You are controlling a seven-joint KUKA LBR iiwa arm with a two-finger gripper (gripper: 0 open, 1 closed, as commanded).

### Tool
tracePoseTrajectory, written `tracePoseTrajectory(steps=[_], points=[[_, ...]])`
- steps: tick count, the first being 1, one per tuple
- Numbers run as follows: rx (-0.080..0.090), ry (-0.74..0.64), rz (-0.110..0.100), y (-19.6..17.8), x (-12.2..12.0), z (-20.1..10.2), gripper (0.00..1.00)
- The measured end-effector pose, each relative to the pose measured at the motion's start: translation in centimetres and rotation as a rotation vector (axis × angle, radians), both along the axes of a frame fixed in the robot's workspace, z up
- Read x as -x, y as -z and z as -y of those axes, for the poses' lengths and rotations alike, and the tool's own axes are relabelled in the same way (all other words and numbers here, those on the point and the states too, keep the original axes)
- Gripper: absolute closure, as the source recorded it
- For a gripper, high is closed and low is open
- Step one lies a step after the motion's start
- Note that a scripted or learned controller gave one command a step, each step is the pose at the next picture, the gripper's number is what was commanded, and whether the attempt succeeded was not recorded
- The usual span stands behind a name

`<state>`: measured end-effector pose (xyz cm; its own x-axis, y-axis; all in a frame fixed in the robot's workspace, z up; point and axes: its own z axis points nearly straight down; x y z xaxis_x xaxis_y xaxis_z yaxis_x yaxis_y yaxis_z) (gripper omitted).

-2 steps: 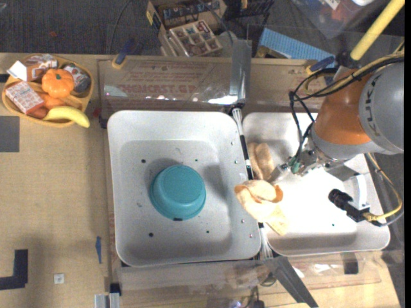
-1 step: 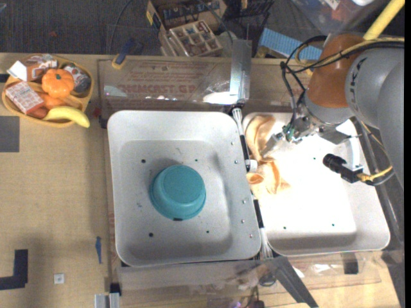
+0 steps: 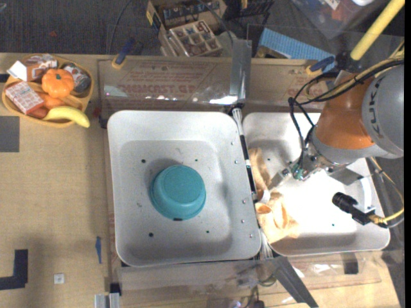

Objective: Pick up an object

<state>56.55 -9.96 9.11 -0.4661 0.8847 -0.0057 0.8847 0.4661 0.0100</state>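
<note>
Surface: I see a pale wooden bench (image 3: 51, 191) bearing two shallow white bins side by side, their inner walls meeting down the middle.
Room: beyond the far edge of the bench there is dark floor with a clutter of crates and boxes, too jumbled for me to name.
Bench corner: a shallow yellow dish (image 3: 9, 100) sits at the far left, holding an orange pumpkin (image 3: 58, 82), a banana (image 3: 67, 115) and small packets.
Left bin (image 3: 128, 140): one teal bowl (image 3: 178, 192) lies mouth down near the middle, apart from every wall. It is round, so it has no long axis.
Right bin (image 3: 321, 226): a tan crumpled piece (image 3: 277, 217) lies against the wall shared with the left bin. What it is made of I cannot tell.
Long axis: the tan crumpled piece runs along that wall from far to near, with its wider, bunched end nearest me.
Arm (image 3: 347, 130): grey with an orange band, it leans in from the right over the right bin.
Gripper (image 3: 287, 173): low in the right bin, just beside the upper part of the tan crumpled piece. I cannot tell whether it touches.
Grip state: I cannot tell whether it is open or closed.
</note>
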Motion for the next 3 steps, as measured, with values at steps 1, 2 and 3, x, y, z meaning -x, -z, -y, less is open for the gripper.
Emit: tracePoseTrajectory(steps=[1,2,3], points=[[0.001,0.033,0.003,0.0,-5.2,1.1,0.00],[0.003,-0.256,-0.003,0.1,-9.0,1.1,0.00],[0.003,-0.234,0.000,0.0,0.3,1.4,0.00]])
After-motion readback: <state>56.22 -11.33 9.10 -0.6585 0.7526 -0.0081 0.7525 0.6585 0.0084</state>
